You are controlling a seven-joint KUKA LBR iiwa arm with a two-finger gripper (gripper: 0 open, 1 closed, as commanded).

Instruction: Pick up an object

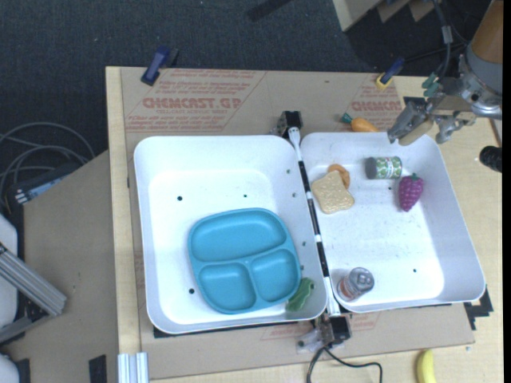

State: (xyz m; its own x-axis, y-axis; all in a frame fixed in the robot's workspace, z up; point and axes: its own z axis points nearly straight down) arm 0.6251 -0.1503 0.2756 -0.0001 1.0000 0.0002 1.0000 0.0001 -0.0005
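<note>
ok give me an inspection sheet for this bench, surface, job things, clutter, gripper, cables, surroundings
Surface: cardboard-topped bench bearing a left bin and a right bin.
Job's things: right bin holds toast, orange piece, green can, grapes, silver can. Left bin holds blue tray, green toy.
Clutter: carrot, blue clip and banana on the bench.
Gripper: gripper over the right bin's far rim, holding nothing seen.
Cables: loops on the floor at left.
Surroundings: dark carpet.
</note>
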